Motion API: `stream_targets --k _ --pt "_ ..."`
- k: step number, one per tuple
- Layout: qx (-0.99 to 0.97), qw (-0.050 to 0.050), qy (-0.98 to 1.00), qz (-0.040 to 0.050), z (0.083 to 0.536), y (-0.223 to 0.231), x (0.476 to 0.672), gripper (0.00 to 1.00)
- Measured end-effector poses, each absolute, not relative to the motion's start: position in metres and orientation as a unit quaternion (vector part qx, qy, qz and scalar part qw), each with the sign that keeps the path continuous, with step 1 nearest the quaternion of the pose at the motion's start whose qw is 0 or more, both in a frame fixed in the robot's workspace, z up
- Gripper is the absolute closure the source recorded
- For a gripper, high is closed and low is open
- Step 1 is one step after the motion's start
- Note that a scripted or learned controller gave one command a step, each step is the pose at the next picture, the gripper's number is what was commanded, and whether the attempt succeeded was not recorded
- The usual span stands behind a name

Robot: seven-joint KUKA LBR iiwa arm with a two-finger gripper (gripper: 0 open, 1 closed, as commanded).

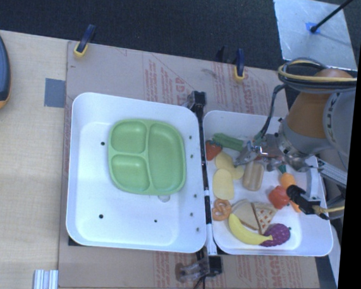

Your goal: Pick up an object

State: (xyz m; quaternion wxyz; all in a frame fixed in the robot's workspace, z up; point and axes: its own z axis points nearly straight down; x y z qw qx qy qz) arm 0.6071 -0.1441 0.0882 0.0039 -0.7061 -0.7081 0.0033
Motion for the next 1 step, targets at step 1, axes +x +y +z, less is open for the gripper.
stream_targets --k 1 --pt "-0.706 0.005 -0.708 0.0031 0.0911 -0.1252 0.5396 0.00"
